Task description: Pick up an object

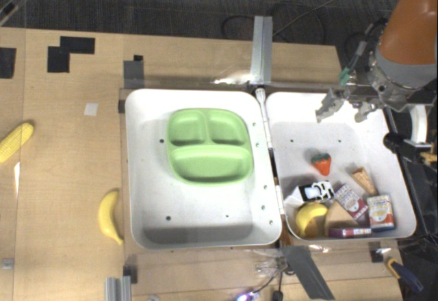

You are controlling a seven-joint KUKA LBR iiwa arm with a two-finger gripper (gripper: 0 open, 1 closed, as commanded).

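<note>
Your gripper (345, 107) hangs at the 12 o'clock end of the right bin (404, 176), its two fingers (327, 107) spread apart with nothing between them and no object touching them; the tips are small and a little blurred, so you can't judge their height above the bin floor. Above them the wrist and orange band (414, 16) run out of view at 2 o'clock. The objects lie well apart from the gripper, bunched toward 6 o'clock in that bin: a strawberry (321, 163) nearest, then a cone (363, 180), a black-and-white toy (316, 191), a lemon (311, 218), and small cartons (369, 211) packed touching one another, their labels too small to read. In the left bin (144, 156) sits a green tray (208, 144). Outside, at 9 o'clock, a banana (109, 216) and a corn cob (15, 141) lie on the bench, the cob cut off by the edge.
</note>
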